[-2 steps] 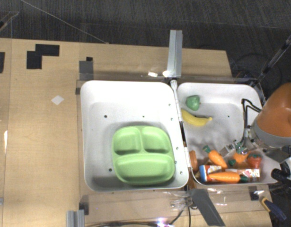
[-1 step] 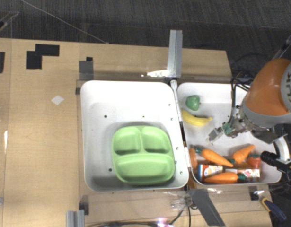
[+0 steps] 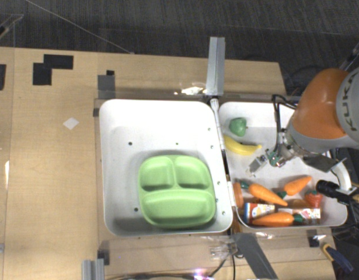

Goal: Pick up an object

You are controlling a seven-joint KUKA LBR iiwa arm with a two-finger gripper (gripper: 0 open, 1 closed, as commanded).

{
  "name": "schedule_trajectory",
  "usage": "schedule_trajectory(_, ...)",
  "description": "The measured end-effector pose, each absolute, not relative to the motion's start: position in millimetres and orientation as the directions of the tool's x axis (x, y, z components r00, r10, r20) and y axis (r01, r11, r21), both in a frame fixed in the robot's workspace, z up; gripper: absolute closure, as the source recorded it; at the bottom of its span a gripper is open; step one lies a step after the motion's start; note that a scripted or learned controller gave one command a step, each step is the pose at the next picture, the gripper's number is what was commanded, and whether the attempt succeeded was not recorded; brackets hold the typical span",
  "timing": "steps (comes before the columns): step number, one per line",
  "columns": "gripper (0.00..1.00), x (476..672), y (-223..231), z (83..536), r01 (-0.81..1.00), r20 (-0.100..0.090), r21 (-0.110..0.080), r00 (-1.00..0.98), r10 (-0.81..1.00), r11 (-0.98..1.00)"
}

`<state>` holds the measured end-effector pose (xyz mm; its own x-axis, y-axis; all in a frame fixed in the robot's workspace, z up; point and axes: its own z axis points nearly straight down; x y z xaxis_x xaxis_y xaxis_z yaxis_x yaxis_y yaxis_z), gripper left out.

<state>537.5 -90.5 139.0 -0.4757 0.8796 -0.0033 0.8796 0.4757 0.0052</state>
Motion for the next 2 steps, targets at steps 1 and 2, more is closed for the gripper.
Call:
schedule_trajectory(1, 0.00, 497.0, -90, 95, 0.865, -0.005, 0.007, -0.501, 0.865, 0.501)
schedule_trajectory(2, 1.00, 499.4, -88, 107, 0.864, -0.003, 0.013, -0.503, 0.864, 0.503)
